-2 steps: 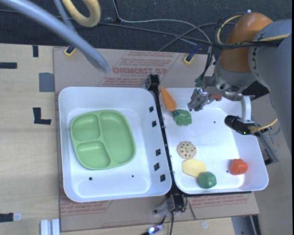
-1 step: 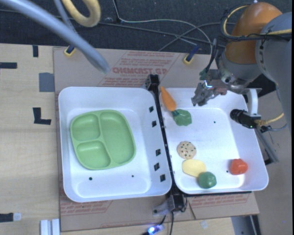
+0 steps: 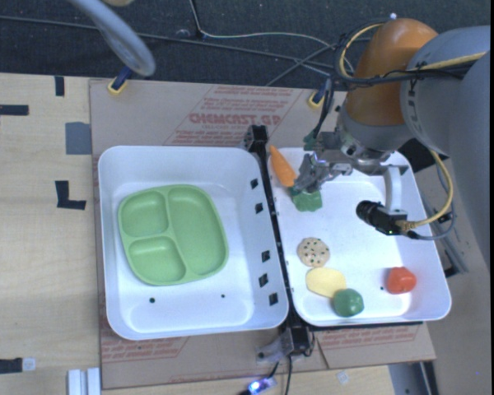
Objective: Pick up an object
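Observation:
My gripper reaches down into the right bin near its far left corner, directly over a small green block. The fingertips touch or nearly touch the block's top. An orange carrot lies just left of the gripper against the bin's left wall. Further toward the front lie a round cookie, a pale yellow piece, a dark green ball and a red-orange piece.
The left bin holds a green divided plate. A black divider with clips runs between the bins. The arm's grey body and cables hang over the right bin's far right side.

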Robot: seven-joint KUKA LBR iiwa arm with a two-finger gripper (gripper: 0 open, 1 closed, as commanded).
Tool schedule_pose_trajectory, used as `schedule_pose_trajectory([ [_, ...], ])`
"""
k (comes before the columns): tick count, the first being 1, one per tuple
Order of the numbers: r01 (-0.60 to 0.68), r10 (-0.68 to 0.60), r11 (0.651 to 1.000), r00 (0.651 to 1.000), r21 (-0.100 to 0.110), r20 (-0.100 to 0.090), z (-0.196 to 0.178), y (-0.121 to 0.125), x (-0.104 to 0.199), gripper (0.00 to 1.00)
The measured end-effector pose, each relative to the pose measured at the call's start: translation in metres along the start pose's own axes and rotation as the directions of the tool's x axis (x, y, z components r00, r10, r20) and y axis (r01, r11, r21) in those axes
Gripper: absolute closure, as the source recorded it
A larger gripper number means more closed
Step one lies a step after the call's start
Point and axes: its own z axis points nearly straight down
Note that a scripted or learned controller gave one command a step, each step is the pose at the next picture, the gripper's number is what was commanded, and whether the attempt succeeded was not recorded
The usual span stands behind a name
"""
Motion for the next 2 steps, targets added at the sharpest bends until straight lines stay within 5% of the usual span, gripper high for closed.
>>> schedule_pose_trajectory([
  [2, 0.000, 0.000, 1.000, 1.000, 0.002, 0.001, 0.009, -0.052, 0.099, 1.00],
])
